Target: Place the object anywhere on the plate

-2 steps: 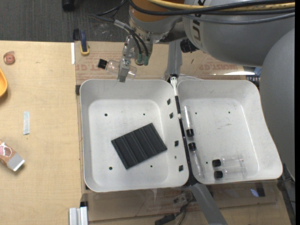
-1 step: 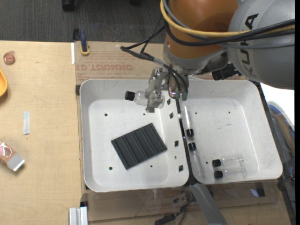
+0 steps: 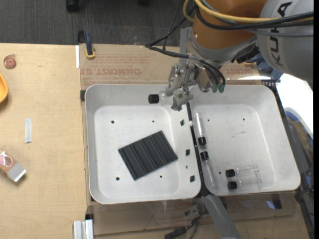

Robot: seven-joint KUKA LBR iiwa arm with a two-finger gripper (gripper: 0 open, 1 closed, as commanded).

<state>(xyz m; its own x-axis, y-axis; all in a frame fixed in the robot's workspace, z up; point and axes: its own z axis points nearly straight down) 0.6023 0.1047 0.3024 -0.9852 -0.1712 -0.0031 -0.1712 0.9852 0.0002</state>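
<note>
A dark grey ribbed plate (image 3: 148, 155) lies flat and slightly turned in the middle of the left bin (image 3: 99, 133). A clear plastic object with two black caps (image 3: 241, 177) rests in the near right corner of the right bin (image 3: 264, 128). My gripper (image 3: 179, 92) hangs over the back end of the divider between the two bins, under the orange-banded wrist. It is far from both the plate and the clear object. I see nothing held in it.
A small black piece (image 3: 153, 98) sits at the left bin's back wall, next to the gripper. A clear tube with black clips (image 3: 200, 133) runs along the divider. On the wooden bench to the left lie a small wrapped item (image 3: 11, 166) and a short grey strip (image 3: 28, 130).
</note>
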